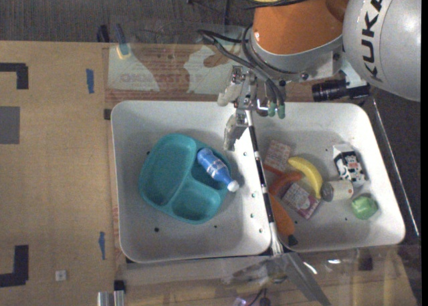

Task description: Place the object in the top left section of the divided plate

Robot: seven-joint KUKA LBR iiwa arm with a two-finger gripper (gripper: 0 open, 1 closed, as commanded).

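A teal divided plate lies tilted in the left white bin. A small blue plastic bottle lies on its side across the plate's upper right section, its white cap pointing to the lower right over the plate's rim. My gripper hangs just above and to the right of the bottle, close to the wall between the two bins, under the orange band of the arm. Nothing shows in the gripper.
The right bin holds a banana, a green object, a white and black item, a grey cylinder, two flat packets and an orange piece. Cardboard covers the bench to the left.
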